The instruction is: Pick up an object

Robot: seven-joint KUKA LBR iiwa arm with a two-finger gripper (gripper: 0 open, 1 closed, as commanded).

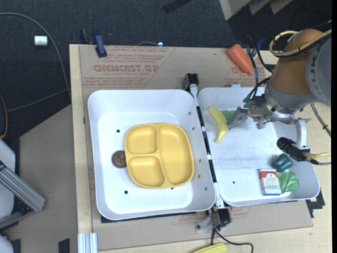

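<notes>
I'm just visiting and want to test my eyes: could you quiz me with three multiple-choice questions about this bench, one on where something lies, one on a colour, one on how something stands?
1. Where does the banana lie?
A. in the right bin
B. on the yellow plate
C. on the floor

2. What colour is the divided plate in the left bin?
A. blue
B. yellow
C. red

3. How does the small box in the right bin stand?
A. lying flat
B. on the banana
C. held in the air

Answers: 1 A, it rests near that bin's left wall; 2 B, all three compartments are yellow; 3 A, it lies flat on the bin floor by a green thing.
</notes>
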